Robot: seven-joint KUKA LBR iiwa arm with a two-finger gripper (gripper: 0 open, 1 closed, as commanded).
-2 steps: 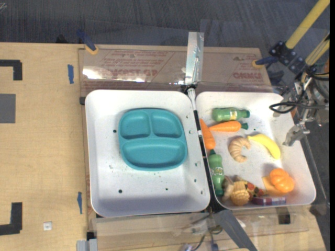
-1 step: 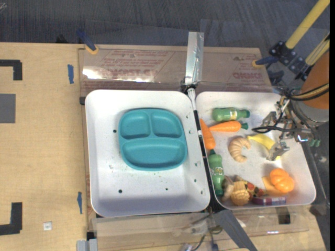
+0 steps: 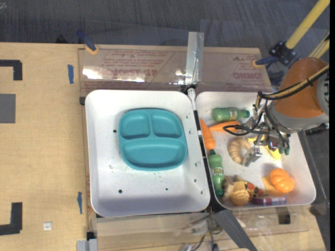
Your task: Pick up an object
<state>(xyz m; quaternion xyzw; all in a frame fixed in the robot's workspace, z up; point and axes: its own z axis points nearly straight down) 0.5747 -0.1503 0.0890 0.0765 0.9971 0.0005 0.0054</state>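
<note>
Grey gripper (image 3: 256,151) hangs beside the croissant (image 3: 239,149) at right of frame; finger state we cannot tell. We should centre over it before descending.

Robotics lab, taped bench (image 3: 42,140), white bins (image 3: 104,192)

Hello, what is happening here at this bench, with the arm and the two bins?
The grey arm's end effector hangs low in the right white bin, beside a tan croissant-shaped toy, among toy foods such as an orange pumpkin-shaped toy. The left white bin holds a teal divided plastic plate.
</note>
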